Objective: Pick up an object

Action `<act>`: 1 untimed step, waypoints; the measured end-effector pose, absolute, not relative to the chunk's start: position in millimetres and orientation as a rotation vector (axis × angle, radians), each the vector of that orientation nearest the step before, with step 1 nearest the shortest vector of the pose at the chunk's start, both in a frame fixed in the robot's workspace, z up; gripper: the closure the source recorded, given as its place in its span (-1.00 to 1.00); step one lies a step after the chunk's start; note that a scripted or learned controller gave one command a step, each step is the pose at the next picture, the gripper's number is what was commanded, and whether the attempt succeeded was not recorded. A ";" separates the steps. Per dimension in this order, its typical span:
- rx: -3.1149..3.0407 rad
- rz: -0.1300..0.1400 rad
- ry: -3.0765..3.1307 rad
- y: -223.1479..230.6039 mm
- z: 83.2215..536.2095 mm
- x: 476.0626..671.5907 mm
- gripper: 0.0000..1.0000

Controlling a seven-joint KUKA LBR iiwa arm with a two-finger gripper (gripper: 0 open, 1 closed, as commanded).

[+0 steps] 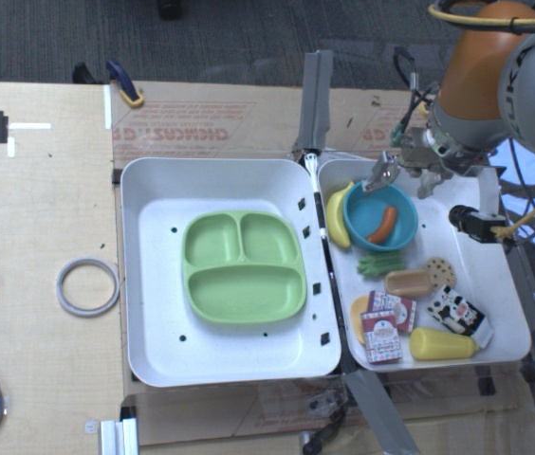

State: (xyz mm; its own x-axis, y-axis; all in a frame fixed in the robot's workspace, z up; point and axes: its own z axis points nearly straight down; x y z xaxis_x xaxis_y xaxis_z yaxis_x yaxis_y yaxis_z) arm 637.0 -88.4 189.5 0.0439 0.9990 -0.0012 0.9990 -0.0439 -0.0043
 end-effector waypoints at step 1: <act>-2.136 -0.006 -2.313 -123.0 109.9 638.8 -1.00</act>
State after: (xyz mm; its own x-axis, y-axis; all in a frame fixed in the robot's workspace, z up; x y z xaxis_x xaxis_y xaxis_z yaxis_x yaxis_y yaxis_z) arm 638.8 -123.0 109.9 -0.0794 0.9968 -0.0025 0.9968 0.0795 0.0072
